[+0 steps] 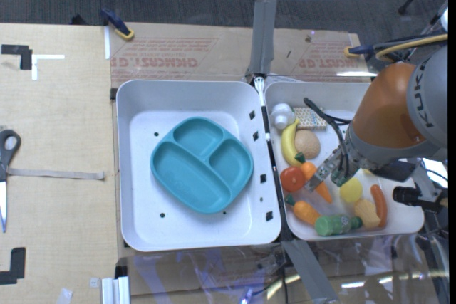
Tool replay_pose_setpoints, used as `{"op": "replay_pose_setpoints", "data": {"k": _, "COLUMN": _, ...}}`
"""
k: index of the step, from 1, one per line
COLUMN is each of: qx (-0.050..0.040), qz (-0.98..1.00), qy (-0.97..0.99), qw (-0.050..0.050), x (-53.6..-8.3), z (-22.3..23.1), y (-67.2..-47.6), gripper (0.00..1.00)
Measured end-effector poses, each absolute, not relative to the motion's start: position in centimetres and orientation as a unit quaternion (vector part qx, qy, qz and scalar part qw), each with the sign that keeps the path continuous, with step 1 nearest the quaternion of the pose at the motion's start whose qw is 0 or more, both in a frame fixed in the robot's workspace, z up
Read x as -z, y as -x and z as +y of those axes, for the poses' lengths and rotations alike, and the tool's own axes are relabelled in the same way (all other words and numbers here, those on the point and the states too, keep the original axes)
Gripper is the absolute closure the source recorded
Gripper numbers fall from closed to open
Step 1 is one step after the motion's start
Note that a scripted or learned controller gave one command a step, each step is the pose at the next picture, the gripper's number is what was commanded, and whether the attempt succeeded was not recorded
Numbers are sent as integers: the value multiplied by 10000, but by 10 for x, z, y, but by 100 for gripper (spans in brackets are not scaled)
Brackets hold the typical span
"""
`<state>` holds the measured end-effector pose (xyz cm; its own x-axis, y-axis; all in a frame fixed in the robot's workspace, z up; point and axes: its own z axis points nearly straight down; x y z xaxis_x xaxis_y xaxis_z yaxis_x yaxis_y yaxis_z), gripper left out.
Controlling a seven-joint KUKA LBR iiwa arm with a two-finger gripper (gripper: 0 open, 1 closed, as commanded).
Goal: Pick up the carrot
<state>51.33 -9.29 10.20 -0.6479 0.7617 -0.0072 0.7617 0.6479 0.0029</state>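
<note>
the carrot, a small orange stick, lies in the right bin among a heap of toy food. the tool is low over it, right at its upper end, with the grey arm and its orange band bent down from the right. from here i cannot tell how the tool is set, or whether it has hold of anything. the carrot looks to be resting in the bin, so i judge the pick not yet done: the grasp and the lift are left.

nearest the viewer in that bin are a green vegetable and an orange pepper. beside the carrot sit a red tomato on its left and a yellow lemon on its right, both very close, so they may be bumped or caught. a red sausage lies at the right. further back are a banana, a brown potato and a white piece.

the left bin holds a blue divided plate. scissors lie at the far left of the surface.
</note>
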Motion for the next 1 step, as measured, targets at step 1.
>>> {"op": "replay_pose_setpoints", "data": {"k": 1, "qx": 5, "qz": 8152, "qy": -5792, "qw": 6, "x": -191, "z": -33, "y": -479, "gripper": 100}}
